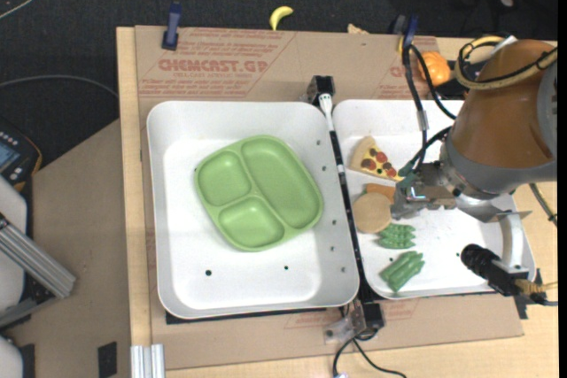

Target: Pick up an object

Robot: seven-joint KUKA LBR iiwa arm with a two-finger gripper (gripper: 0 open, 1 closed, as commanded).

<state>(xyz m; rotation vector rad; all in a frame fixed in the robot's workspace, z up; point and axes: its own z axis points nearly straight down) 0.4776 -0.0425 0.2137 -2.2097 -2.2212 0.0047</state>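
Camera view | left bin (168,217): green tray (258,191) | right bin (443,279): pizza slice (372,158), pea pods (403,268) | jaws' state unclear

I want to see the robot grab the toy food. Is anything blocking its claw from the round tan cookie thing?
Nothing visible blocks it. The gripper sits in the right white bin, right beside the round tan cookie, with no object between them.
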